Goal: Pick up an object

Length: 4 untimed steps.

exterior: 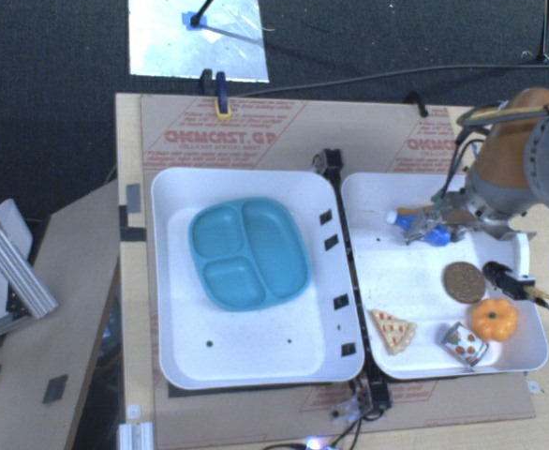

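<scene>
Near edge of right bin [537,354]: patterned cup [464,344], pizza slice [393,330], orange pumpkin [495,318]; my claw [422,230] sits far side over blue object [436,236], grip state indeterminate.

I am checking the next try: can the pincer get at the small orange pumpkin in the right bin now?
Probably yes. The pumpkin sits uncovered near the right bin's front corner, apart from the brown disc, and the pincer is above the same bin.

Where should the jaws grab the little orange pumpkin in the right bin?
Probably straight down over the pumpkin, closing across its round body just below the stem. It sits upright near the bin wall, with a brown disc close beside it, so a side approach looks cramped.
</scene>
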{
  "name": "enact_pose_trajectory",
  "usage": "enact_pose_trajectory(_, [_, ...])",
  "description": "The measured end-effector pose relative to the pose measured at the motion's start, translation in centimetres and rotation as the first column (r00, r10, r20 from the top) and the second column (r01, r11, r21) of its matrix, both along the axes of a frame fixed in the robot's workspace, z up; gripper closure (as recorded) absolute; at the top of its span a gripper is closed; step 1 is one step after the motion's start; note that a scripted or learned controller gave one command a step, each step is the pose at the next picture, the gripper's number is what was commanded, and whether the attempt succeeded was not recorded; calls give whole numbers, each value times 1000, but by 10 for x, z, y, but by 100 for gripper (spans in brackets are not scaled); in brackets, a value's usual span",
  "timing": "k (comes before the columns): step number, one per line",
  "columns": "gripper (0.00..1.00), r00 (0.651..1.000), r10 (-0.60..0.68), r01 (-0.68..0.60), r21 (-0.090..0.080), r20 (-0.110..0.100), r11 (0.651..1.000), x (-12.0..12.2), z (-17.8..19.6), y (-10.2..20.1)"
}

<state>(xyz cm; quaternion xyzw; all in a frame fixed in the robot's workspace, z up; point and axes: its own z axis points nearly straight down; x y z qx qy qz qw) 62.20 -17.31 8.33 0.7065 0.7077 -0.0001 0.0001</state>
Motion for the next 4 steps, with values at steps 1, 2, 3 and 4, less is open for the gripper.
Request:
enact_pose_trajectory(1, [100, 1000, 0, 0, -2, 1, 1000, 1, 14, -2])
enact_pose_trajectory(2, [100, 1000, 2, -2, -1, 6, 1000, 0, 60, 4])
enact_pose_trajectory(3, [100, 1000, 3, -3, -1, 6, 1000, 0, 104, 3])
enact_pose_trajectory(4, [100, 1000, 4, -4, -2, 7, 1000, 4, 148, 2])
